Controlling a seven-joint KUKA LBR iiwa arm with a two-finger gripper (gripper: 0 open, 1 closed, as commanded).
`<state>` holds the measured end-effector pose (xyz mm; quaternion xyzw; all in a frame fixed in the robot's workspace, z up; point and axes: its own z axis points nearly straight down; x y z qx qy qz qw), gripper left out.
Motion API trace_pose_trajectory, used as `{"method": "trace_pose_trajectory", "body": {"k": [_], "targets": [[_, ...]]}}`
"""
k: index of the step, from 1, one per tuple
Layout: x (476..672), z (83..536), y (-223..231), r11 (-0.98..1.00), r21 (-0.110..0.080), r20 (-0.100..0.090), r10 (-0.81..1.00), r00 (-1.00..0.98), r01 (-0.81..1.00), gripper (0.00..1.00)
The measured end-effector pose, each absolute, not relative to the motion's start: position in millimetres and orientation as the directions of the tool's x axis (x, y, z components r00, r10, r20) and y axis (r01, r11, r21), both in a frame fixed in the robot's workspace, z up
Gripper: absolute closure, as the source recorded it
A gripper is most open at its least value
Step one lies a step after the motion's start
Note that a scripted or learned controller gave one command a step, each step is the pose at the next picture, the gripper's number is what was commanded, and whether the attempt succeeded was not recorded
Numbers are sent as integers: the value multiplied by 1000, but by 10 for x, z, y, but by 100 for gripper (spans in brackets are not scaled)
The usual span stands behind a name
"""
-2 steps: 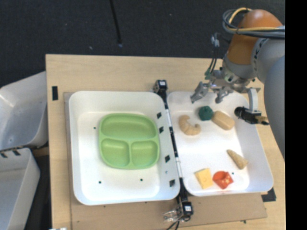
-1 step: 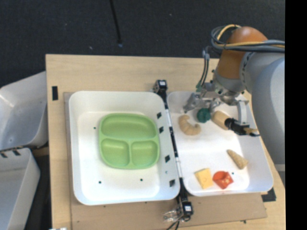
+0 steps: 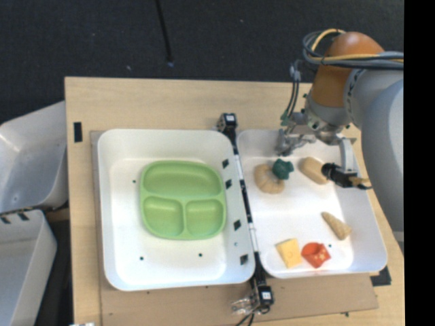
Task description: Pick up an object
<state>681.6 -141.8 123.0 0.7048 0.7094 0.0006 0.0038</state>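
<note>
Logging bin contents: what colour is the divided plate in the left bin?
Light green; the divided plate shows plainly in the camera view.

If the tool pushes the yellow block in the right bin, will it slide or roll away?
The yellow block looks flat-sided with corners, so it would probably slide rather than roll. It lies close beside the red piece, so a push toward that side may move both. It seems small and likely light.

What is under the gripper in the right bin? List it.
Just below the gripper lies a small dark green object, touching a tan rounded piece on the right bin floor. The gripper covers the bin floor directly beneath it, so anything there is hidden.
</note>
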Motion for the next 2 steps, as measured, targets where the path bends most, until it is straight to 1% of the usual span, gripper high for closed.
{"method": "trace_pose_trajectory", "body": {"k": [1,2], "targets": [[6796,1879,-1427,3,7,-1,1000,-3,1000,100],[6735,2372,-1390,5,6,-1,1000,-5,1000,100]]}}
